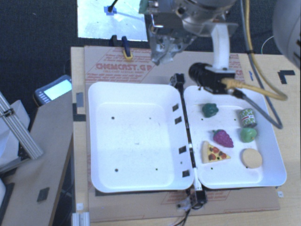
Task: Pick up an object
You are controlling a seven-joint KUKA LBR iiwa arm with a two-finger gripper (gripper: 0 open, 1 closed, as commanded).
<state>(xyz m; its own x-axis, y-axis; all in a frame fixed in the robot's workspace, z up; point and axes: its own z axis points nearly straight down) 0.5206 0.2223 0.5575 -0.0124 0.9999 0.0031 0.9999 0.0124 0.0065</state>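
Looming closest to the lens, the grey arm's wrist fills the top of the view, and its gripper (pixel 162 55) hangs high over the cardboard behind the two bins, with nothing visible between its tips; whether it is spread or closed cannot be told from this angle. By the look of things the task is at its very start: no object has been chosen or approached, and the next move calls for carrying the arm toward the right bin (pixel 277 173), lining up over one piece and descending onto it. Of the bench's furniture, the left bin (pixel 99 173) is the broader white tray, and the right bin beside it holds all the candidates. Largest among them is the pizza slice (pixel 214 152), a flat yellow wedge with red spots lying near the bin's left wall (probably awkward to pinch, being so low). Next comes the tan round cookie (pixel 252 158) toward the front right, then the purple grape bunch (pixel 223 138) just above the pizza, the small printed can (pixel 248 117) near the right wall, the green apple (pixel 248 134) just below it, and the dark green pepper (pixel 209 109) farthest back.
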